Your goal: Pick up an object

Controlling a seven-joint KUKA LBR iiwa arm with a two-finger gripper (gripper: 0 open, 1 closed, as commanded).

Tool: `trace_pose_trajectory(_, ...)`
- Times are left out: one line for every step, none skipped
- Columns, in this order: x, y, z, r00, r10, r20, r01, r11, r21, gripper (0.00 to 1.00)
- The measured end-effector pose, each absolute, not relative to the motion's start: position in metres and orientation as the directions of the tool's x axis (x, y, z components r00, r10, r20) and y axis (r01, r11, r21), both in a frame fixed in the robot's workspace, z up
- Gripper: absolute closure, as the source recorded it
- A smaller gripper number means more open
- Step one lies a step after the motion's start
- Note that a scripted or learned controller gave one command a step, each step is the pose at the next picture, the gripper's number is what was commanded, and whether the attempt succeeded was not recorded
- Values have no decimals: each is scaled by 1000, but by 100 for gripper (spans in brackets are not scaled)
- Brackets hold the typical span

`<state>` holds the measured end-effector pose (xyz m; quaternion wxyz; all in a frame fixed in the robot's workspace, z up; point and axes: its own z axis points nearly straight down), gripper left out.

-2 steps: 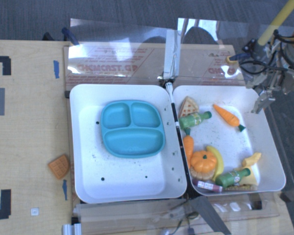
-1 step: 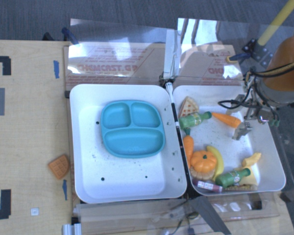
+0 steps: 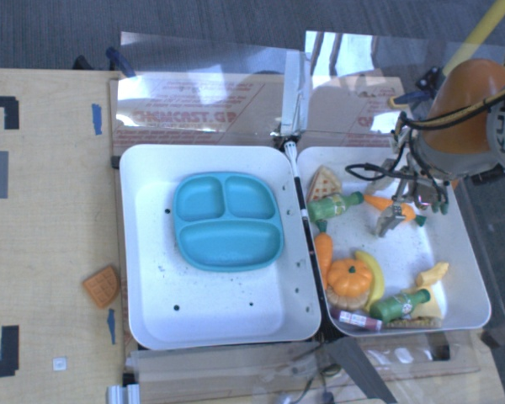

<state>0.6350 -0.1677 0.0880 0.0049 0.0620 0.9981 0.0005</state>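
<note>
While a green bottle (image 3: 399,305) lies at five o'clock in the right bin (image 3: 465,259), beside a small pumpkin (image 3: 349,278) and a banana (image 3: 373,274), the gripper (image 3: 393,220) hangs near the bin's middle, fingers slightly parted and holding nothing. At eleven o'clock lies another green bottle (image 3: 334,206).

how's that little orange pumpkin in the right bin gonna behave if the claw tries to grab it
The pumpkin looks round and glossy, so it may slip out of a pinch or roll when nudged. It seems a small toy, probably light. The carrot and banana press against it, so they would likely shift too and could crowd the claw.
</note>
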Motion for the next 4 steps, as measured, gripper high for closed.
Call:
trace_pose_trajectory(644,-161,88,-997,73,-11,73,997,-1,0)
trace_pose_trajectory(540,-199,89,-981,-195,-9,-195,981,-6,0)
trace_pose_trajectory(577,-167,89,-999,-30,-15,-30,1000,-2,0)
trace_pose_trajectory(582,-167,104,-999,-31,-31,-31,1000,-6,100)
